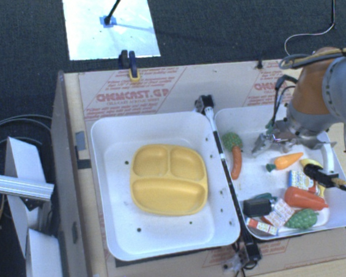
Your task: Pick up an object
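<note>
The carrot point(284, 162) lies in the right bin point(244, 116), mid-bin, long axis nearly left-right, green end left, orange tip right and slightly far. My gripper point(266, 143) hovers just beyond it, fingers spread, grasping nothing. I judge I should come down over its middle, fingers across the axis, clear of the chili point(236, 162) to the left.

Plastic, cardboard and metal surfaces across the worktop

The two shallow white plastic bins point(103, 173) look smooth with a soft sheen; the yellow three-compartment plastic tray point(168, 179) is smooth and semi-matt. The brown cardboard sheet with red print point(155, 87) is matt, as is the dark, rough-textured carpet floor point(16, 53). The orange plastic toy carrot point(284, 162) looks glossy, and the claw point(265, 142) shows bare greyish metal.
</note>
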Controlling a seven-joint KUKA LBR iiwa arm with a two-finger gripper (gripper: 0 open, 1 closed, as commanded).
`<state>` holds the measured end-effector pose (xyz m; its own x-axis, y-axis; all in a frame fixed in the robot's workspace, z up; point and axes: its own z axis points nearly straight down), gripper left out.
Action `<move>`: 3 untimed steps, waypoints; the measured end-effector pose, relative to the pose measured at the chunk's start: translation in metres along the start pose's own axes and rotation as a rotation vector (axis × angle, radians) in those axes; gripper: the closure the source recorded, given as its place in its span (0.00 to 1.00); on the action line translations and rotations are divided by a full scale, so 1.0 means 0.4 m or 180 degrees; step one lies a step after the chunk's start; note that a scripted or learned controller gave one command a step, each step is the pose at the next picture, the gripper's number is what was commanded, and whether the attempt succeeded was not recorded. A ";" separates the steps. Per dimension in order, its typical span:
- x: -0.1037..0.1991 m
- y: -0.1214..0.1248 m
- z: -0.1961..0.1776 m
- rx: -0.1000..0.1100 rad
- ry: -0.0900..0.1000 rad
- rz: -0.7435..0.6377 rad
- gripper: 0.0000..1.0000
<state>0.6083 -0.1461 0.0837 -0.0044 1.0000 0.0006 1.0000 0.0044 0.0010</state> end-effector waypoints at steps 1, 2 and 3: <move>-0.049 -0.076 -0.239 -0.0013 -0.0010 0.0008 0.00; -0.035 -0.092 -0.007 -0.0011 -0.0012 0.0013 0.00; 0.000 0.066 -0.003 -0.0008 -0.0004 -0.0001 0.00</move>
<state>0.6347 -0.1458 0.0850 -0.0047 1.0000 -0.0007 1.0000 0.0047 0.0036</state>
